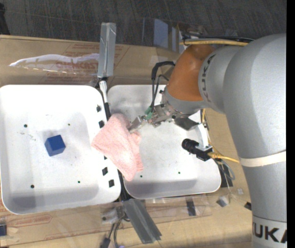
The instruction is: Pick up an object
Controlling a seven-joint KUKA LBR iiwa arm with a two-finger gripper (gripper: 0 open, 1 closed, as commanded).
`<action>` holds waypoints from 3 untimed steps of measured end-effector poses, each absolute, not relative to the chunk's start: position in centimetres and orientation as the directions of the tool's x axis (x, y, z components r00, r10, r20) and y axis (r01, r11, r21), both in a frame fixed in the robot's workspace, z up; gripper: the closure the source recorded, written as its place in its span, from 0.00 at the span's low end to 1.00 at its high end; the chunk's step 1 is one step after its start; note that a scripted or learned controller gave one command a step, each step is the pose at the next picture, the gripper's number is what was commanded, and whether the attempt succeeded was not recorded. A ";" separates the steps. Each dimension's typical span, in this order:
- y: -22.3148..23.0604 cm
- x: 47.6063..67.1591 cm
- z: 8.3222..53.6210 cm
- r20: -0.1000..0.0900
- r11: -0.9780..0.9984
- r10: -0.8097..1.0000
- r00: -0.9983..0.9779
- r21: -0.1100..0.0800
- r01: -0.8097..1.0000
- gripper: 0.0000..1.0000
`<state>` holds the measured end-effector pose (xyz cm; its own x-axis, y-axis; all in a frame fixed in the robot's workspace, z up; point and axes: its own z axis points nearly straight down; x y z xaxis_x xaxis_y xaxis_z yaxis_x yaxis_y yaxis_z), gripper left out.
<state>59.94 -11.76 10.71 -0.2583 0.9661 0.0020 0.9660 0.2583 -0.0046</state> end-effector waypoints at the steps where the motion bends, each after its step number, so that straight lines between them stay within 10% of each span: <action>1: -10.2 57.5 9.2 0.001 0.428 0.904 -0.428 -0.001 0.904 0.00; 3: -9.7 53.1 9.4 0.000 0.648 0.761 -0.648 0.001 0.761 0.00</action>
